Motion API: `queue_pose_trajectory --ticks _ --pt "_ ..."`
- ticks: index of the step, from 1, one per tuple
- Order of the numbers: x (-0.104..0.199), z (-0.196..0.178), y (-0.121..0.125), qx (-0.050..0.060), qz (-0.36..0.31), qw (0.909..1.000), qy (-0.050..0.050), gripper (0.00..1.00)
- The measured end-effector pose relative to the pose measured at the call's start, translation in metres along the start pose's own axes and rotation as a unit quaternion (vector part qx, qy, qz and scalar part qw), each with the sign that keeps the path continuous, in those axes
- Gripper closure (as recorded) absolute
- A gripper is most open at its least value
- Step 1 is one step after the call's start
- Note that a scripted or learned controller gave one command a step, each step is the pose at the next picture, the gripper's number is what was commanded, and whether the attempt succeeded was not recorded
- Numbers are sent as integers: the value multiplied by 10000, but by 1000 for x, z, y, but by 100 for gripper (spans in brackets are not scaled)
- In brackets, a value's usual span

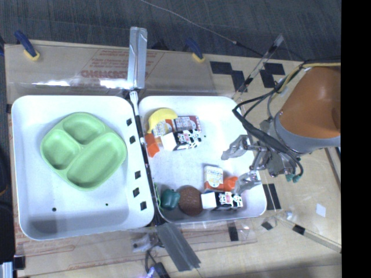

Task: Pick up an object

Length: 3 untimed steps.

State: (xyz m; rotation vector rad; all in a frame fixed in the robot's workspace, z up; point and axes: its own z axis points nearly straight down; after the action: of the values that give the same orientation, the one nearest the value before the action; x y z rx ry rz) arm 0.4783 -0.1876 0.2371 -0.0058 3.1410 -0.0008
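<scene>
While the gripper point(242, 164) hung over the right side of the right bin point(191, 106), its two fingers stood spread apart with nothing between them. One finger pointed toward the bin's middle, the other reached down toward the near right corner.

Nearest to it lay a small yellow-and-white carton point(213, 176), just beside an orange piece point(229, 183), and touching below that a cow-print carton point(222, 200) against the near edge. These looked like light toy food boxes, stiff enough to take a squeeze, with flat faces; I judged the small carton best taken across its narrow sides, though its neighbours crowd it closely. A brown ball point(189, 199) and a teal object point(170, 198) sat in the near left corner; the ball would likely be slippery and prone to roll away from closing fingers. Toward the far left corner a yellow banana-like piece point(160, 117), a second cow-print carton point(186, 138) and an orange wedge point(151, 145) lay bunched together.

The left bin point(23, 155) carried a green divided plate point(84, 149) near its middle. Both bins rested on a pale wooden bench point(301, 213), with dark carpeted floor point(69, 10) beyond its far edge.
</scene>
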Motion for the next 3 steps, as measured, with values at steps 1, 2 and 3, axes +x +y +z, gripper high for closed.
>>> queue_pose_trajectory --ticks 1,2,3 --pt "-13 119 -22 29 -608 9981 -77 0" --pt "-11 126 -13 107 -659 9977 -139 0" --pt "-10 142 49 3 -283 9996 -42 0"
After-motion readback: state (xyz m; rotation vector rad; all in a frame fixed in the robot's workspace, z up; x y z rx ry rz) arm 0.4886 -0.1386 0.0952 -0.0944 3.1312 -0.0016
